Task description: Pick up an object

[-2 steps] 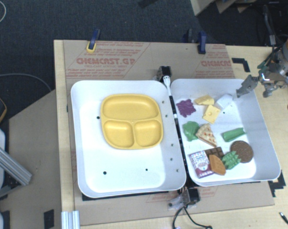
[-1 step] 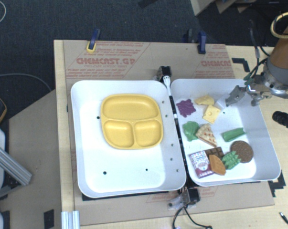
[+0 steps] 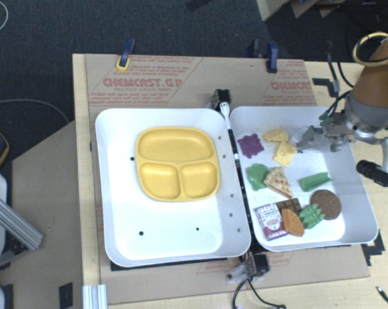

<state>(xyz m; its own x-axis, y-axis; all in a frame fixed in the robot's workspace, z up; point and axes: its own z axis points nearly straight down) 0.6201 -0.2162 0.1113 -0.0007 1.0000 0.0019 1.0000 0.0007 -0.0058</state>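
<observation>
Candidate objects all lie in the right bin (image 3: 361, 201), none lifted. A purple piece (image 3: 250, 145) sits at the near-left top; two yellow pieces (image 3: 275, 135) and (image 3: 284, 153) lie just beside it. Below these are a green lump (image 3: 257, 173) touching a pizza slice (image 3: 278, 183), a green bar (image 3: 314, 181), a brown disc (image 3: 327, 204), a green leafy piece (image 3: 311, 217), an orange piece (image 3: 293, 222), a dark brown block (image 3: 289, 205) and a red-and-white packet (image 3: 269, 219).

The pincer (image 3: 304, 139) hovers over the upper part of the right bin, just beside the yellow pieces. Nothing sits between its fingers; whether they stand wide or narrow cannot be told from this angle.

Judgement on progress — the pick is not done. The arm (image 3: 372, 85) is at the approach stage; selecting, closing on and raising an item all remain.

The left bin (image 3: 116, 192) holds a yellow three-part tray (image 3: 177, 162), upright and apart from the toys.

Writing: the brown board (image 3: 91, 172) on the counter under both bins carries red print reading "CHEMCAST G.P" at upper left — the same print repeats partly at upper right, cut off by the bin. The packet's print is too small to read.
</observation>
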